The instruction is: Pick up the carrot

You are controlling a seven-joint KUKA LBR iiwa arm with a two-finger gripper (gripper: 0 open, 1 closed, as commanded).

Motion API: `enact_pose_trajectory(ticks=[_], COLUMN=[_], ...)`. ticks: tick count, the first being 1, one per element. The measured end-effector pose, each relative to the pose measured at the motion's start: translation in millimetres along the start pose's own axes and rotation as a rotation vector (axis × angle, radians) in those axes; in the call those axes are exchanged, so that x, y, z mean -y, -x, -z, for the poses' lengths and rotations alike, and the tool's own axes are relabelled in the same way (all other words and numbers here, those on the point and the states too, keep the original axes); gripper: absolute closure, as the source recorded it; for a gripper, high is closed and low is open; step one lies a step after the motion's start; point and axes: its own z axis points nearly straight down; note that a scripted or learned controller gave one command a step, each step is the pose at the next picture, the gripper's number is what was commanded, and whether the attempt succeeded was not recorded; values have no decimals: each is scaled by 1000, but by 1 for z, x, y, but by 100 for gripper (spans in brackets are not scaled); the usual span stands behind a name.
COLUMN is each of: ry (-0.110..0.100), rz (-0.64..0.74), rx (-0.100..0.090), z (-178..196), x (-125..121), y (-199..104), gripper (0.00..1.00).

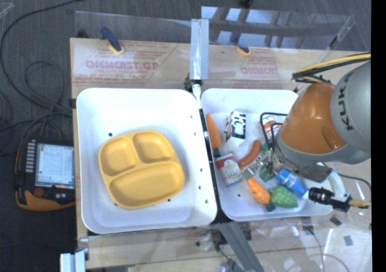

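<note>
Well, 2 carrot-like orange pcs in the right bin, so which one the task means isn't sure. The long tapered carrot lies along that bin's left wall, well off to view-left of the gripper and a bit above it, not touching it. The shorter orange piece lies just below the gripper, near it; contact can't be told. The gripper sits low in the clutter under the orange wrist band; whether it's apart or closed can't be told, and nothing is seen held.

Around the gripper, 1 each:
- red sausage, just to its view-left
- small printed box, further left
- black-and-white carton, above-left
- blue can, just right and below
- green toy, below, beside the short orange piece

2 white bins in all; the left bin, far to view-left of the gripper, holds 1 yellow tray w/ 3 compartments.
</note>
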Motion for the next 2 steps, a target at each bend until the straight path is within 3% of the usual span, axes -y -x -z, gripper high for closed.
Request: enact_pose_trajectory(ticks=[1, 2], ry=[-4, -2], rz=[61, 217], rx=[2, 8], z=[-12, -13], x=[-24, -76], y=[17, 79], gripper=[100, 100])
